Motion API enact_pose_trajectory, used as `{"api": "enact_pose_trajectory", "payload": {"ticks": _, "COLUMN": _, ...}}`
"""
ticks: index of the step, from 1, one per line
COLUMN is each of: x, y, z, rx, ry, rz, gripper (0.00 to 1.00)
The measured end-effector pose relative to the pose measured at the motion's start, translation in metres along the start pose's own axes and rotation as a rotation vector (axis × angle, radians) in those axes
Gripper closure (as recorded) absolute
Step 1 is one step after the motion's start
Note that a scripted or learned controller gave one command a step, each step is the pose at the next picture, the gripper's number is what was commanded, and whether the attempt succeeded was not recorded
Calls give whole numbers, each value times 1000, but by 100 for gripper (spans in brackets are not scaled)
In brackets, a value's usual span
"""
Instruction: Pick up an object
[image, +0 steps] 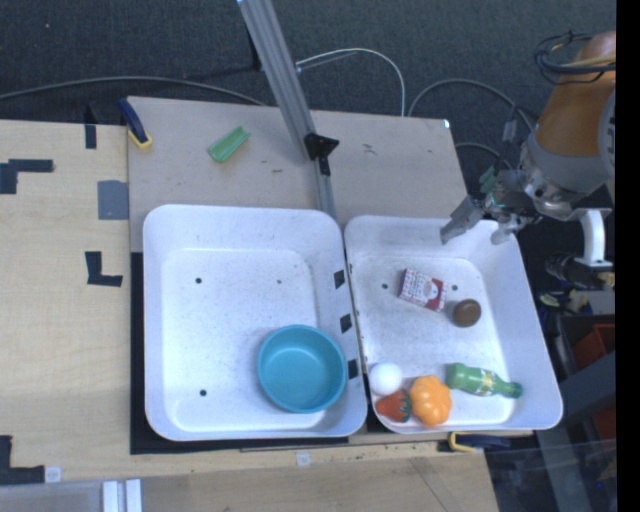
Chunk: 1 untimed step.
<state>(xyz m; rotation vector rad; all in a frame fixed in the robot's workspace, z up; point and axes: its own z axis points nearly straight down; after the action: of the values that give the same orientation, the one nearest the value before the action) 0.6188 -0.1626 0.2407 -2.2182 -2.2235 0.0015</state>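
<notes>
So the arm's parked up at about 2 o'clock in the shot, gripper (481, 220) hanging over the top edge of the right bin (520, 290). The fingers look spread apart with nothing between them, one dark finger poking down-left over the bin's rim.

All the pickable stuff is in that right bin. Red-and-white packet (421, 289) is near the middle, with a brown round thing (466, 313) just beside it at its 4 o'clock. Down along the 6 o'clock end there's a white ball (385, 378), a red item (394, 405) touching an orange pepper-looking thing (430, 399), and a green bottle (481, 381) lying on its side at the pepper's 2 o'clock. The gripper is well apart from all of them.

Left bin (180, 300) has a blue bowl (301, 368) sitting upright toward its 5 o'clock corner. On the bench (400, 170) behind the bins, at 11 o'clock, there's a little green block (228, 144).
</notes>
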Motion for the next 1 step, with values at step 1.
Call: {"api": "enact_pose_trajectory", "payload": {"ticks": 1, "x": 0, "y": 0, "z": 0, "rx": 0, "ry": 0, "rz": 0, "gripper": 0}}
